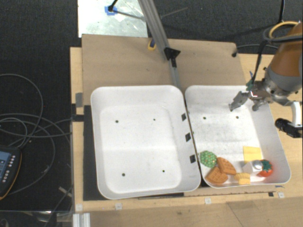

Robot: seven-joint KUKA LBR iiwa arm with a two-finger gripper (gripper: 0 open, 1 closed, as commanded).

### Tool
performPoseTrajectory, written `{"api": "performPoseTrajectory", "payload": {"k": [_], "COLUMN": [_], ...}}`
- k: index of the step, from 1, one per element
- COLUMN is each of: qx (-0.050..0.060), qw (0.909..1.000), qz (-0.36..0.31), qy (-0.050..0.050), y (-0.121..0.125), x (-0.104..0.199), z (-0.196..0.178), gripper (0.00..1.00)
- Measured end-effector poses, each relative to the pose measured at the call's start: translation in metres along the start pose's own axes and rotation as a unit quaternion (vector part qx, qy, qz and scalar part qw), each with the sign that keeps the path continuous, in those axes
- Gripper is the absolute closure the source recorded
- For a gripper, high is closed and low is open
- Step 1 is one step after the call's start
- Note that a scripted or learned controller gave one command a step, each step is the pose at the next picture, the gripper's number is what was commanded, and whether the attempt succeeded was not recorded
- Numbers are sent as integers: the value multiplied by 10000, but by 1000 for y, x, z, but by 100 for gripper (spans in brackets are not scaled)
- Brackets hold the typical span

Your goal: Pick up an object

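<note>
With its two fingers spread and holding nothing, the pincer (244,100) hovers far above the flat yellow block (252,153) in the right white bin (222,126), so it should descend squarely over that isolated piece.

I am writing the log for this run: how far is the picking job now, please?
Nothing looks picked yet. The gripper is over the upper part of the right bin, with nothing seen between its fingers. The green piece, the orange waffle pieces, the yellow block and the red and silver item all lie at the bin's near end. Reaching one, gripping and lifting it remain.
</note>
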State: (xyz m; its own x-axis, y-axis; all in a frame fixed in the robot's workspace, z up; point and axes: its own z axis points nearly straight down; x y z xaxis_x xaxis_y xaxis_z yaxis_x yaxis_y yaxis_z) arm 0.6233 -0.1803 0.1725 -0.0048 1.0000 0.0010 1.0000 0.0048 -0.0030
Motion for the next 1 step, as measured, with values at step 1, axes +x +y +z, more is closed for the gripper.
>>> {"api": "performPoseTrajectory", "payload": {"k": [1], "qx": [0], "qw": [10000], "qz": [-7], "qy": [0], "y": [3], "x": [9], "z": [47], "gripper": [0]}}
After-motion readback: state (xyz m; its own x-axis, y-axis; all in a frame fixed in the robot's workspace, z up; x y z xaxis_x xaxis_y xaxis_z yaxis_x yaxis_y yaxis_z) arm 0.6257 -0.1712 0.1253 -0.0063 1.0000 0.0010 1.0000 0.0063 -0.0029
